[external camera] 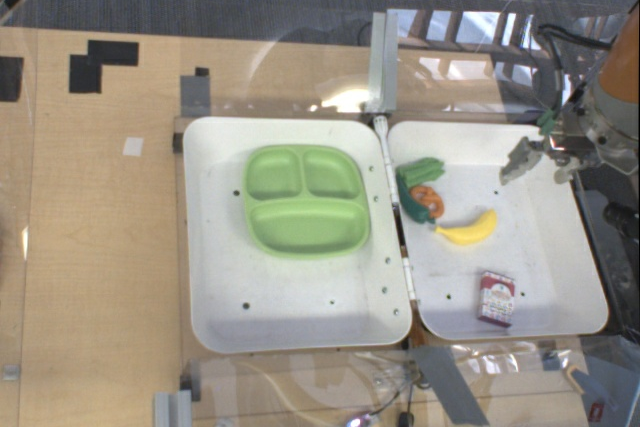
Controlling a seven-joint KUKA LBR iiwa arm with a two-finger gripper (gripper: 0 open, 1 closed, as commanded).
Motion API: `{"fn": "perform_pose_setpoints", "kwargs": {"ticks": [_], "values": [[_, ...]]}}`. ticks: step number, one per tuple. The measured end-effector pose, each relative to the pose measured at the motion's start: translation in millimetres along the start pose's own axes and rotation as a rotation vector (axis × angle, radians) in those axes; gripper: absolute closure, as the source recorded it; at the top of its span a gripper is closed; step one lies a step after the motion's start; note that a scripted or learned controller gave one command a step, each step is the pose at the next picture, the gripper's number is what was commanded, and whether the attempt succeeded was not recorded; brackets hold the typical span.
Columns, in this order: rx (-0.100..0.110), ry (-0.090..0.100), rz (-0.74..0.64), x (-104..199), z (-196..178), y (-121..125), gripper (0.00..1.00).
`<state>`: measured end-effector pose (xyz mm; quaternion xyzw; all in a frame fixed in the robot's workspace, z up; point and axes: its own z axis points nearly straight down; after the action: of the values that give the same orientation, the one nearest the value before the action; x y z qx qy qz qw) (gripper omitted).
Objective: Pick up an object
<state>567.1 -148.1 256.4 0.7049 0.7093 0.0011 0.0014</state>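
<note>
Lying near red packet (497,298): banana (468,228), vegetables (420,188).

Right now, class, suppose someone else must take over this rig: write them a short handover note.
Hand: open, holding nothing, hovering over the right bin's upper right part.
Things, all in the right bin: banana near the middle; green and orange toy against the left wall; small red box toward the front.
Left bin: holds a green divided plate.
Done: nothing picked.
Left: choose an object, descend, grasp, lift. The banana is probably nearest.
</note>
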Motion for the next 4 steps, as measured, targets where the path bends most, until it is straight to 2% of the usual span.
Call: {"fn": "perform_pose_setpoints", "kwargs": {"ticks": [1, 2, 3, 4], "values": [[0.001, 0.001, -0.088, 16, 139, 29, 0.00], [-0.013, 0.000, 0.036, -10, 165, -12, 0.00], [-0.019, 0.003, 0.035, -8, 152, -9, 1.00], [-0.019, 0.003, 0.035, -8, 152, -9, 0.00]]}}
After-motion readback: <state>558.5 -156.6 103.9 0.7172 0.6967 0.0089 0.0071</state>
